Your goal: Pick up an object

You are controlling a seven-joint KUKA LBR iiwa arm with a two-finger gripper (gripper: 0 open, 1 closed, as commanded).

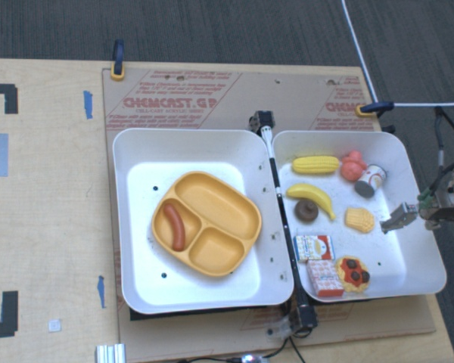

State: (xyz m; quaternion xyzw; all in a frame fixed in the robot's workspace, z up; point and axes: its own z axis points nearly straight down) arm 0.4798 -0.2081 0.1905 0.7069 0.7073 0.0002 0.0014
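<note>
The right bin [416, 267] holds several toy foods: a corn cob [315, 165], a banana [312, 198], a chocolate donut [308, 212], a pink-red fruit [352, 166], a small can [369, 180], a yellow wedge [359, 219], a small carton [313, 247], a pink-white packet [325, 276] and a pizza slice [353, 273]. My gripper [399, 219] reaches in over the bin's right side, just right of the yellow wedge and apart from it. Nothing shows in its grasp.
The left bin [136, 203] holds a yellow divided plate [223, 203] with a sausage [174, 226] in its left compartment. A black divider rail [280, 203] runs between the bins. Cables and a clamp [374, 109] sit at the back right.
</note>
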